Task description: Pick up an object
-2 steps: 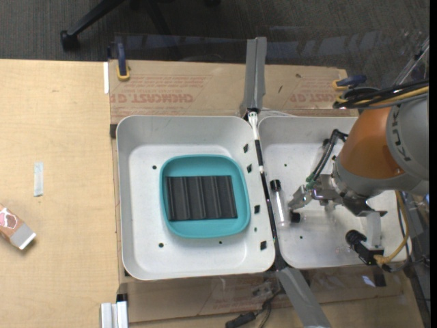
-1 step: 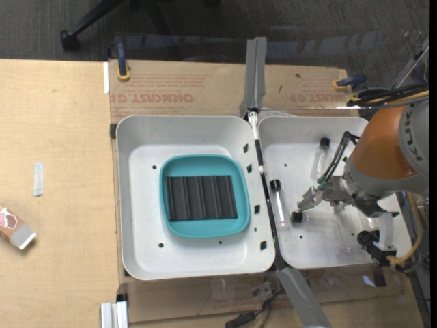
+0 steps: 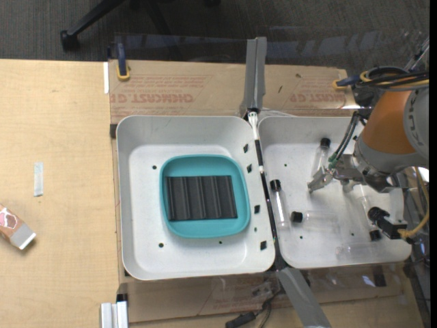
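1. We see the pincer [image 3: 319, 181] low over the right bin [image 3: 300, 251]; we cannot tell its state.
2. The teal tray [image 3: 203, 197] sits in the left bin [image 3: 136, 251]; we judge reaching still underway.

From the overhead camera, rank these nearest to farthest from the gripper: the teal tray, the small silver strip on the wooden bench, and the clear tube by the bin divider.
Gripper is over the right bin.
1. Clear tube, at the right bin's left edge by the divider.
2. Teal tray, in the middle of the left bin.
3. Silver strip, out on the bench at the far left.
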`<state>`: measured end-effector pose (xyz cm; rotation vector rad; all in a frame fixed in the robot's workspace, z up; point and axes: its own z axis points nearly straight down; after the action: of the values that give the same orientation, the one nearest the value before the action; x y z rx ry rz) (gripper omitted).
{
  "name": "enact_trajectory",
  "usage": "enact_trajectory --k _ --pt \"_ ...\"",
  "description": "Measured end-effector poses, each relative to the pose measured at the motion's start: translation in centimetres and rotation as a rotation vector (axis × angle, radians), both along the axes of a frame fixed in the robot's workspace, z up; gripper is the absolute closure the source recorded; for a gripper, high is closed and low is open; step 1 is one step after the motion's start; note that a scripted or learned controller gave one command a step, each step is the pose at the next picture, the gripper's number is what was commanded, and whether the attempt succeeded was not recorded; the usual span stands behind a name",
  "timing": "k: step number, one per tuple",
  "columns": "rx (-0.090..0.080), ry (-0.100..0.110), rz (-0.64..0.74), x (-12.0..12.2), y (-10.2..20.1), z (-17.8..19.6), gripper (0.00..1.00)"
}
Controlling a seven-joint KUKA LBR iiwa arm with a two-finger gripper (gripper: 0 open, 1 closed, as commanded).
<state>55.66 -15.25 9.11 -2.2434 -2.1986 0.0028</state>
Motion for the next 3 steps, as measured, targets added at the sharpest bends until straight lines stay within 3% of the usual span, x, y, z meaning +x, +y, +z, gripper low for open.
enact_trajectory --k 1,2,3 --pt "0.006 -0.002 -0.020 4.8 -5.7 0.1 0.00" --pt "0.000 -0.002 -0.018 4.8 -5.9 1.0 1.00" --pt "-0.001 -0.001 -0.107 9.8 -0.7 5.7 1.00"
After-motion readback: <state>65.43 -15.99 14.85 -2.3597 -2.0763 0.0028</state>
